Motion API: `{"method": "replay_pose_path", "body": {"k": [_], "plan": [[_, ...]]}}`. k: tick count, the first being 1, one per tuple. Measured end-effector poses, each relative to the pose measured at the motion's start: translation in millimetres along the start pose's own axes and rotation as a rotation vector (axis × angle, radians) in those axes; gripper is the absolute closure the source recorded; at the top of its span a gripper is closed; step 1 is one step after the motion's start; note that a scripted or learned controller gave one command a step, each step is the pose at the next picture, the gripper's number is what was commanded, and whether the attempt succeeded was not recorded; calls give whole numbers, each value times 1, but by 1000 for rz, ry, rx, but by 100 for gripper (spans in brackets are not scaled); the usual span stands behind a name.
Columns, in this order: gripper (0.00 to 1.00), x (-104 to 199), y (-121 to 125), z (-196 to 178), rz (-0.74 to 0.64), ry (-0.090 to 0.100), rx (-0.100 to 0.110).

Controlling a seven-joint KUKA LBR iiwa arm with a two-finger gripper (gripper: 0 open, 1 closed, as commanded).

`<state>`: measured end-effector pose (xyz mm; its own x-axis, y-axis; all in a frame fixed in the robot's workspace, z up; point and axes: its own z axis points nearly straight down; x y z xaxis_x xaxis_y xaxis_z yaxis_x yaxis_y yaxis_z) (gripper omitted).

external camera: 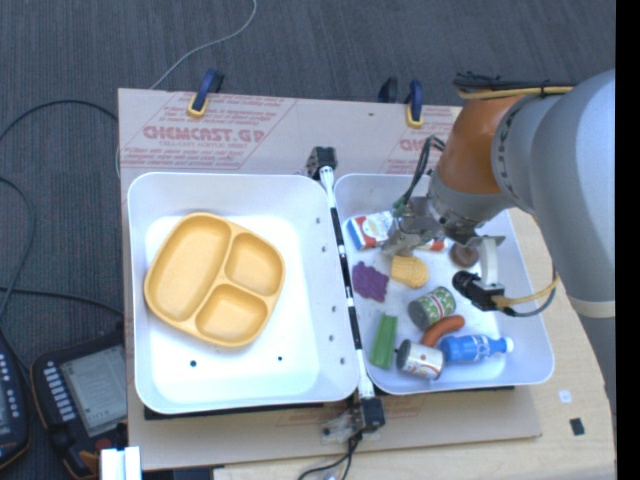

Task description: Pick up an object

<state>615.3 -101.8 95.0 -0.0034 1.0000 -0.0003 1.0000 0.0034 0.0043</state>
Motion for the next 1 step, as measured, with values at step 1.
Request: {"method": "replay_pose_path", "body": {"k": [1], "plan": [[100, 61, -5, -138, 0, 0, 5]]}}
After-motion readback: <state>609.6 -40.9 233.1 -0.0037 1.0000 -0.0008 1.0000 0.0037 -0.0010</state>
